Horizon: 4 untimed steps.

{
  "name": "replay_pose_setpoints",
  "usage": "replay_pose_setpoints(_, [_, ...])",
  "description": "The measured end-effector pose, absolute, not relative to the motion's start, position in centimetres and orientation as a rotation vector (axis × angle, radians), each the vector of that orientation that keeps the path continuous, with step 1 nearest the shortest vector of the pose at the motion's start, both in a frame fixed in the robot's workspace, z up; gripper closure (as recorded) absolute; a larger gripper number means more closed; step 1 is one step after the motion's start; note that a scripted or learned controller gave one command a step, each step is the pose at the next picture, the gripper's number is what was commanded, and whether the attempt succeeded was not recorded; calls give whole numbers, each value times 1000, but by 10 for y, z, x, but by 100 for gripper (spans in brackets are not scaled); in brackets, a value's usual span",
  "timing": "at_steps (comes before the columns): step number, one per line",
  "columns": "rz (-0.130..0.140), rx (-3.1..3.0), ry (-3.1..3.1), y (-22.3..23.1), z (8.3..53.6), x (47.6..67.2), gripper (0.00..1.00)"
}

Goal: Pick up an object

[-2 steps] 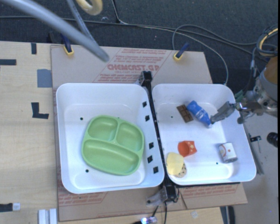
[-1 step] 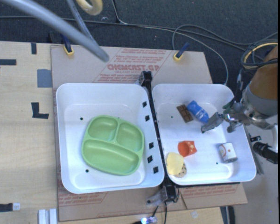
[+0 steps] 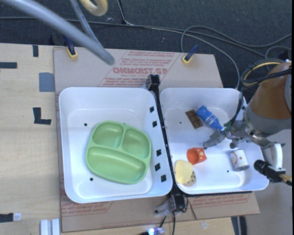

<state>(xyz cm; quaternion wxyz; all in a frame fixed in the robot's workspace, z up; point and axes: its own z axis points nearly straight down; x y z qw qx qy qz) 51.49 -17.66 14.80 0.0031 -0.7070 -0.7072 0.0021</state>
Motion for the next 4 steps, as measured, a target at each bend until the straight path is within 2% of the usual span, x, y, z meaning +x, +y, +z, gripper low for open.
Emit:
replay_pose_setpoints(1, [-5,-2219,-2221,-170,92,521,0])
replay_pose_setpoints(2, [-11,-2225,-2230,-170,106,523,100])
replay_pose_setpoints(3, [-3,-2221,-2227,-163,160,533,100])
replay_pose_setpoints(4, [-3,-2221,-2226,-155,207,532,100])
